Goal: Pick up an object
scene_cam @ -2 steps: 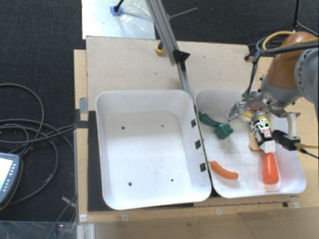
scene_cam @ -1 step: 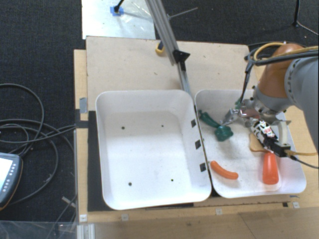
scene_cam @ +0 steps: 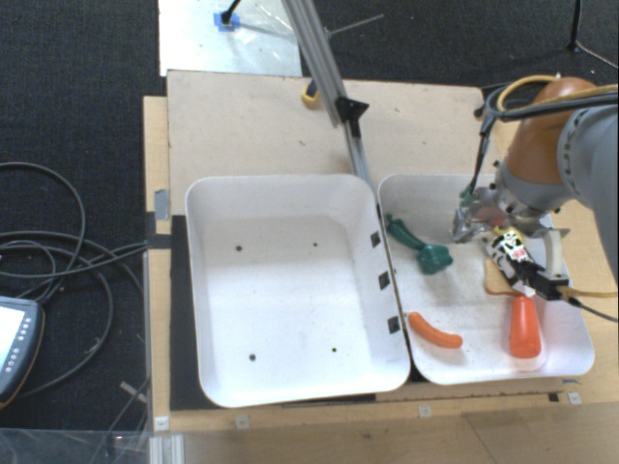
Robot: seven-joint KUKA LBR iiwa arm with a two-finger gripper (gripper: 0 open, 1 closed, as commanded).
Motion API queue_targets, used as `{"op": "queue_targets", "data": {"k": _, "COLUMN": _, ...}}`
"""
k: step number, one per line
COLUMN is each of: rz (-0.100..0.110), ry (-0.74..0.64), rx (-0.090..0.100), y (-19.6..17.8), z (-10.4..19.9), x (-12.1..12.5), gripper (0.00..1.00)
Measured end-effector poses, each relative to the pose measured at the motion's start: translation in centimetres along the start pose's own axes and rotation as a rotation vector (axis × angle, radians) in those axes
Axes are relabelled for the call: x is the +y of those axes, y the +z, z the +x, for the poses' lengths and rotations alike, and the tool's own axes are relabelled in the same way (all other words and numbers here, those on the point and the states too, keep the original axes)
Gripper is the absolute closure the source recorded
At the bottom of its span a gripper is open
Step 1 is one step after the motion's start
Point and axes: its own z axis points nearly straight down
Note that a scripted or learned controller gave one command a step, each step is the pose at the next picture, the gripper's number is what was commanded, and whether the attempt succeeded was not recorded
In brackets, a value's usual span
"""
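Observation:
My gripper (scene_cam: 468, 226) hangs over the upper middle of the right bin (scene_cam: 455, 370), below the grey arm with its orange band. A dark green tool-shaped object (scene_cam: 422, 247) lies to its left near the divider, apart from the gripper. An orange sausage-like object (scene_cam: 434, 331) rests near the bin's front left. A red-orange carrot-shaped object (scene_cam: 523, 328) lies at the front right. A small black, white and yellow object (scene_cam: 509, 250) and a tan flat piece (scene_cam: 496, 280) sit under the wrist to the right.
The left bin (scene_cam: 290, 288) stands beside the right one, sharing a divider with black tabs (scene_cam: 384, 279). A grey metal pole (scene_cam: 324, 56) slants down from the top to the bins' junction. Cables and a handheld screen (scene_cam: 17, 341) lie on the floor at left.

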Motion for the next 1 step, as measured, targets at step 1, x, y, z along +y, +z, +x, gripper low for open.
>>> {"op": "queue_targets", "data": {"k": 1, "rz": -0.003, "ry": 0.0, "rx": -0.001, "y": -5.7, "z": -1.01, "x": 0.46, "gripper": 1.0}}
